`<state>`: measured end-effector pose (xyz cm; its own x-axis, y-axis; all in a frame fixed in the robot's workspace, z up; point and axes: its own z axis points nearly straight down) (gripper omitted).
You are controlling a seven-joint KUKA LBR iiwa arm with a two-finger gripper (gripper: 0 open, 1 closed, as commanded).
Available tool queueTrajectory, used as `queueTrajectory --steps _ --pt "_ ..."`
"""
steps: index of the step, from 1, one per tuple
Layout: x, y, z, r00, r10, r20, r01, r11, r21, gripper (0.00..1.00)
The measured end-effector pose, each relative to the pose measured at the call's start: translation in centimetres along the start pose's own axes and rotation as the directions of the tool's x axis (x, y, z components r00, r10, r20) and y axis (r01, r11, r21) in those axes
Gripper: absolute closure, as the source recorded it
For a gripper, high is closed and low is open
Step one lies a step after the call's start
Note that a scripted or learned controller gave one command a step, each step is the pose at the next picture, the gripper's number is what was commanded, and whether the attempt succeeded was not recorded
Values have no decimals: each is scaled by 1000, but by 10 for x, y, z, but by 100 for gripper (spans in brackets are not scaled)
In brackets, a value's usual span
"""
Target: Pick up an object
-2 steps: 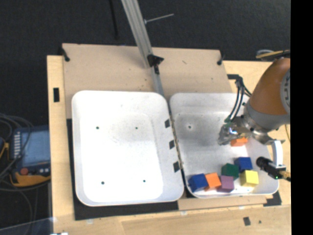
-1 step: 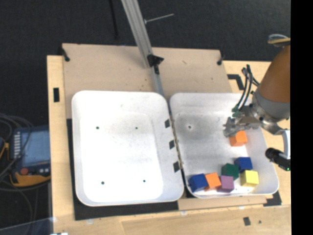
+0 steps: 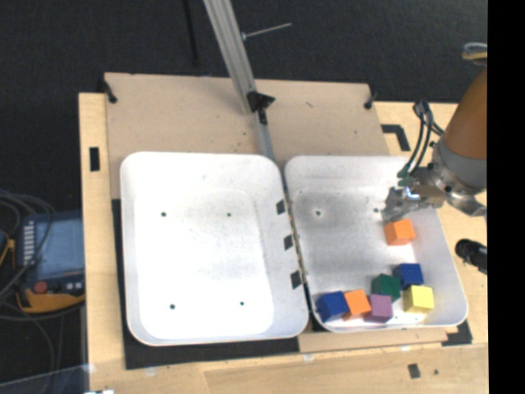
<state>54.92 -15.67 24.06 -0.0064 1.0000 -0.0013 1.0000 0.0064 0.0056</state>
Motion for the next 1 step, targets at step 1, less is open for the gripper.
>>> queueTrajectory --steps 1 --pt "58 5 6 1000 -1 -2 1 1000 4 100"
